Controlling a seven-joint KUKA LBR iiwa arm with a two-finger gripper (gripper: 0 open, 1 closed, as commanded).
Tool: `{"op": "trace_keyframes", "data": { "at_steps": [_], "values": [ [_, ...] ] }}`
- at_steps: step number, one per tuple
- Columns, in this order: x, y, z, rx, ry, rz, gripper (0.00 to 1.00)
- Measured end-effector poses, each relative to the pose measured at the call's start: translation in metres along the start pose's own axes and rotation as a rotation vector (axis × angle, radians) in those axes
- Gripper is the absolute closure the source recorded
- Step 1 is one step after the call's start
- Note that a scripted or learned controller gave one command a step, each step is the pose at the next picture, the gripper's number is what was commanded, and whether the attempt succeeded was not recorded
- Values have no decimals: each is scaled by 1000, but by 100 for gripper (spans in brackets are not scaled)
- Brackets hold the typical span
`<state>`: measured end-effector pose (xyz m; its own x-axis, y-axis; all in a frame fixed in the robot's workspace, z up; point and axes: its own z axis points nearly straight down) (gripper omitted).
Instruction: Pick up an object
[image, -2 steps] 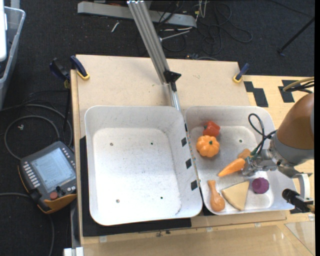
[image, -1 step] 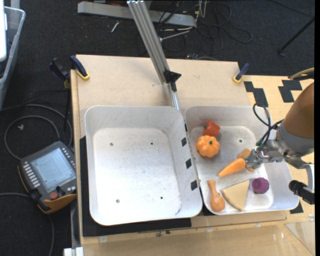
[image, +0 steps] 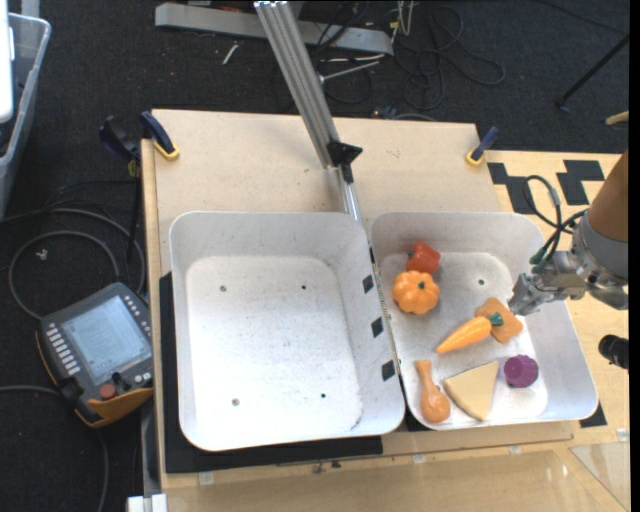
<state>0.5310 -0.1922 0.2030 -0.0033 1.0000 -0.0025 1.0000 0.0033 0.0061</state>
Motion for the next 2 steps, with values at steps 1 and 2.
{"op": "trace_keyframes", "data": {
  "at_steps": [1, 2],
  "values": [
    [-2, 1, -43, 0, 0, 0, 100],
    [46, 22, -51, 3, 3, -5, 100]
  ]
}}
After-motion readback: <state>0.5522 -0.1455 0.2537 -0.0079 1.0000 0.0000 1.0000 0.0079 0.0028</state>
